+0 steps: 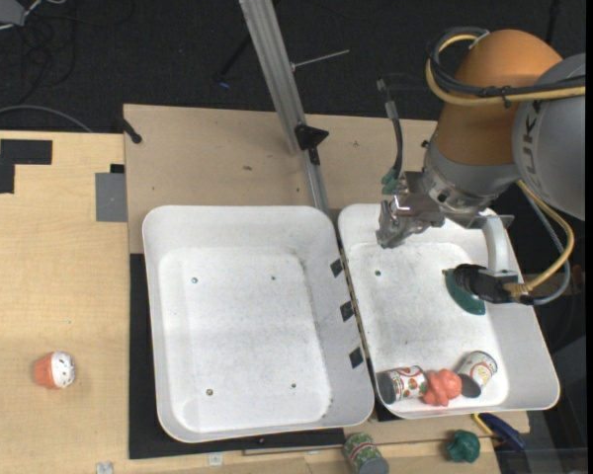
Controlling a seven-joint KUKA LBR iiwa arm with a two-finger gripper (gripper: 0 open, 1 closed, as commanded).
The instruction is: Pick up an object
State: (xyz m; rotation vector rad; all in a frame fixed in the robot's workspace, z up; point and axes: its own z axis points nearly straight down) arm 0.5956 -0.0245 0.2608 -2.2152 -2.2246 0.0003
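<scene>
While the gripper (393, 233) hangs high, finger state indeterminable, the cans (405, 383) crowd the far corner; wall collision likely.

Two white bins (239, 324) (415, 275). Three cans (403, 383) (477, 371) (362, 452). One orange toy (441, 387). One ball (54, 370).

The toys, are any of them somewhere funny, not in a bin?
Yes. A small orange-and-white ball sits alone on the bench far left of both bins. A can and a green toy lie outside the right bin, by its front edge.
</scene>
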